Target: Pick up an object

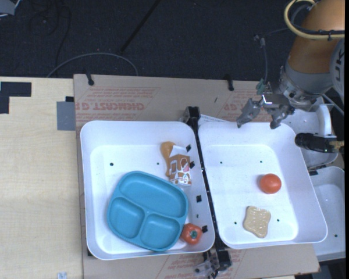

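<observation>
Reaching in from the right, the grey arm (314, 51) poises its end effector (259, 116), fingers spread and holding nothing, above the right white bin (311, 214), well apart from the round red tomato (270, 183).

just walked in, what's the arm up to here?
The arm's gripper hovers with fingers spread over the back edge of the right bin, holding nothing. That bin holds a tomato and a slice of toast. The left bin has a blue divided plate, a small packet, a tan piece behind it, and another tomato. Nothing picked yet.
</observation>
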